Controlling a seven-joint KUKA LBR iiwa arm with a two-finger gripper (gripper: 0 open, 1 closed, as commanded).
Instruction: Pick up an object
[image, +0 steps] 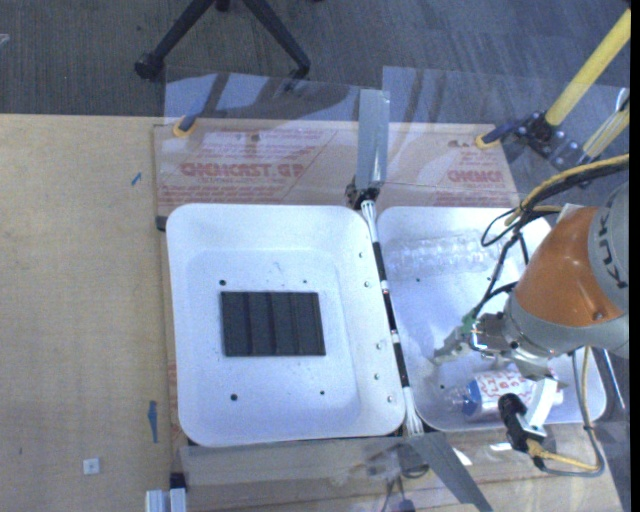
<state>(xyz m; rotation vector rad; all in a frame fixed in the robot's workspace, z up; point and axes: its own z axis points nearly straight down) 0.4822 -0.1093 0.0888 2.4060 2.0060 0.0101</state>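
Right white bin (440, 300) holds a small white-and-red object (497, 388), perhaps a bottle, under the tool (470, 345), grip unclear.

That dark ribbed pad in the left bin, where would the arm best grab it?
The dark ribbed pad lies flat mid-floor in the left bin, well apart from the walls. Probably best from straight above, jaws pinching across its shorter span, one on each long edge.

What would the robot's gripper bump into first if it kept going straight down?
Probably the white floor of the right bin. The gripper points down there; the small bottle lies just beside it, so depth is hard to judge.
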